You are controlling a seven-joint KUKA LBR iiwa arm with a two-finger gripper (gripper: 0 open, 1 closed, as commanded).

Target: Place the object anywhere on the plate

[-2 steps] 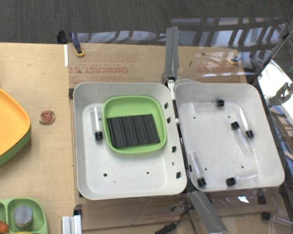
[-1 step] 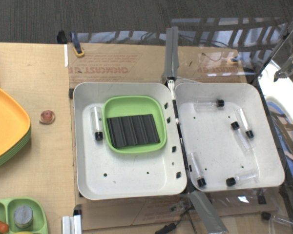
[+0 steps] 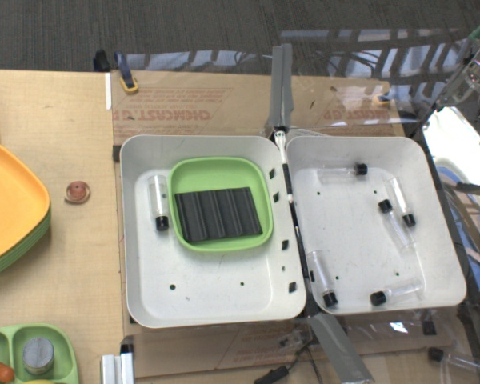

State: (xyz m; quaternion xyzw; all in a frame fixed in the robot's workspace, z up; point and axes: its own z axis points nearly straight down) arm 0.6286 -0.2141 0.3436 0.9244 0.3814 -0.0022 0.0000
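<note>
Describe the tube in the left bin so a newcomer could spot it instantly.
Start at the left bin holding the green plate. The clear tube with a black cap lies just left of the plate. The other tubes all lie in the right bin.

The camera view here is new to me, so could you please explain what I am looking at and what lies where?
It is one fixed camera above a bench, looking down at a slant on two shallow white bins side by side. The left bin holds a green plate with a dark ribbed pad lying on it, and one clear tube with a black cap beside the plate's left edge. The right bin holds several more clear tubes scattered about. A robot arm normally reaches in from the right; its job is to put an object on the plate. On the wooden bench to the left lie stacked orange plates and a small reddish knob.
</note>
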